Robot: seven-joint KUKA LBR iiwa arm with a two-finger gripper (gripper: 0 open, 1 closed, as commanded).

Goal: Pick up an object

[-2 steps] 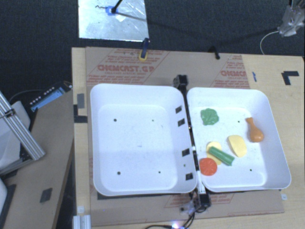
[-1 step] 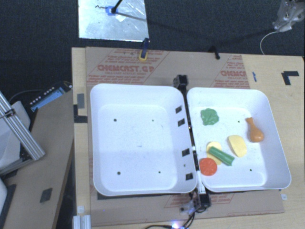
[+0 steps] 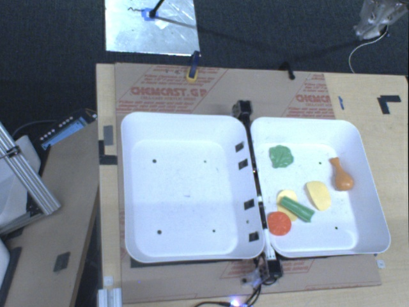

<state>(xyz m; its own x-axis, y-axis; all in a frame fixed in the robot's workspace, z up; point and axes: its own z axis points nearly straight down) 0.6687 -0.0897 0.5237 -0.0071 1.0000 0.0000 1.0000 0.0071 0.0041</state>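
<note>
The right bin [image 3: 358, 235] holds several toy foods. A green leafy piece [image 3: 280, 156] lies near its back left. An orange drumstick-shaped piece [image 3: 342, 174] rests by the right wall. A yellow wedge [image 3: 317, 195] sits in the middle, with a green cucumber-like stick [image 3: 297, 208] lying beside it, partly over a smaller yellow piece [image 3: 285, 197]. A red round piece [image 3: 278, 223] lies at the front left, touching the green stick. My gripper [image 3: 377, 13] hangs blurred at the top right corner, far behind the bins and well above the floor.
The left bin [image 3: 131, 171] stands beside the right one, joined by a black clipped divider [image 3: 250, 171]. A cardboard sheet [image 3: 268, 88] lies under both. A shiny metal plate [image 3: 150, 18] lies on the dark floor behind. A white cable [image 3: 358, 53] dangles below the gripper.
</note>
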